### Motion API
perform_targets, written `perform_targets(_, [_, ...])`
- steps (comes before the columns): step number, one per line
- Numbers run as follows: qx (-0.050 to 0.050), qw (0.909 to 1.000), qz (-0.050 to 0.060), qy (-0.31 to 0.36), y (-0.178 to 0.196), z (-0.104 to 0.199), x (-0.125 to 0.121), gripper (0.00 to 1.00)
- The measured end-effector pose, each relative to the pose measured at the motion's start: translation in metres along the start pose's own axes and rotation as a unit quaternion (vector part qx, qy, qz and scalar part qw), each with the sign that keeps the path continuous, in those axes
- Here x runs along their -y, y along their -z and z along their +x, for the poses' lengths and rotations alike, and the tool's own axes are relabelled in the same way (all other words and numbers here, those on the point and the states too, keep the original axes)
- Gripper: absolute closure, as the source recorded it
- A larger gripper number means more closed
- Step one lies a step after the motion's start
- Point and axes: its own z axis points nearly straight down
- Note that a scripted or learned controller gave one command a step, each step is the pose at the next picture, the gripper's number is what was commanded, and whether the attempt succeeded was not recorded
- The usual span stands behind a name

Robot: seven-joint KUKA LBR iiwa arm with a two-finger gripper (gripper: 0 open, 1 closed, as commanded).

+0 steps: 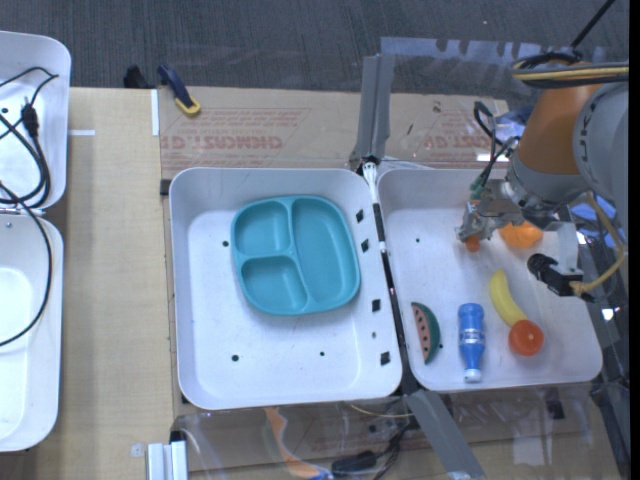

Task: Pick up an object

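Glossy blue bottle (470,342) lies beside curved yellow banana (506,299) and round tomato (526,338).

We read faint reddish print, upside down, on the cardboard sheet (262,126) behind the bins near the frame's top; it looks like "CHEMCAST", though we cannot be sure.

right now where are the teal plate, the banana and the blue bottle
teal plate (296,255): camera view, on the ridge where its three compartments meet
banana (505,299): camera view, middle of its yellow body
blue bottle (470,336): camera view, on its blue midsection
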Motion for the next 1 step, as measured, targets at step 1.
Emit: perform_targets(1, [0.000,1.0000,-0.001,0.005,0.1298,0.0229,0.0088,1.00])
